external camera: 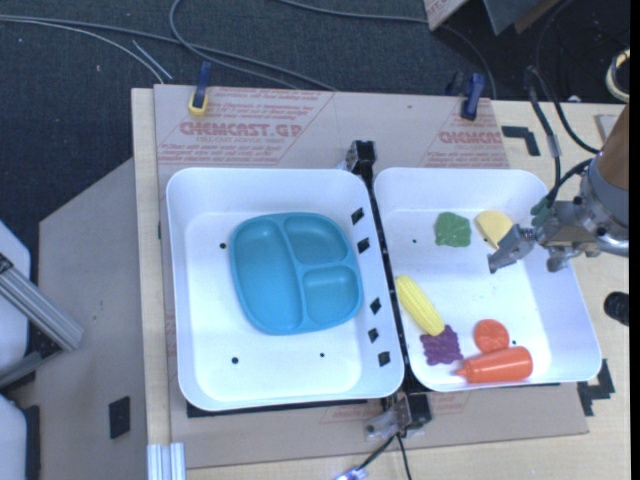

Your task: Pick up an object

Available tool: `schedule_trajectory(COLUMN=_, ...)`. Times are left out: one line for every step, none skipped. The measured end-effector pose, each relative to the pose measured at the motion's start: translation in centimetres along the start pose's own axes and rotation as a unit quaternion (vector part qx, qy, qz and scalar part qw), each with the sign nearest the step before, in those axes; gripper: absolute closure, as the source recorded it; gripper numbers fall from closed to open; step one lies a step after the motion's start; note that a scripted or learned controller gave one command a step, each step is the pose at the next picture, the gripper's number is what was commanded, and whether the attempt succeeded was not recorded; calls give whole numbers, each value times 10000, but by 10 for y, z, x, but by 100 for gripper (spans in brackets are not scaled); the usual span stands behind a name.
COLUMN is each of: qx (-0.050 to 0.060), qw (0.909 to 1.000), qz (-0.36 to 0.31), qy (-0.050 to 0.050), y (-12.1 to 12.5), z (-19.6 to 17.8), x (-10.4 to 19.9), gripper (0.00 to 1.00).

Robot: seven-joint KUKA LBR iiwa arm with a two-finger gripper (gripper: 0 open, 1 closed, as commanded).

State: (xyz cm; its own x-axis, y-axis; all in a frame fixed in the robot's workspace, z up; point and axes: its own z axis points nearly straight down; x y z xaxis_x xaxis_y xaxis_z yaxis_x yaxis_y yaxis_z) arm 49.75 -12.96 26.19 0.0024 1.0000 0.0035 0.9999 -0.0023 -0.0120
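The right bin [560, 298] holds several toy foods: a green leafy piece [453, 229], a yellow wedge [491, 225], a corn cob [420, 305], purple grapes [441, 346], an orange tomato [490, 334] and an orange carrot [497, 366]. My gripper [528, 256] hangs over the upper right part of this bin, just right of and below the yellow wedge. Its fingers stand open, and I see nothing between them.
In the left bin [195, 298] lies a blue divided plate [297, 270]. A black divider with clips [372, 268] runs between the two bins. Cables [545, 118] trail over the bench's far right, and clamps [200, 98] sit at its back edge.
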Motion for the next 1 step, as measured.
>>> schedule_trajectory(qx=-55, qw=10000, qz=-15, qy=-11, y=2, z=-5, x=0, gripper=0)
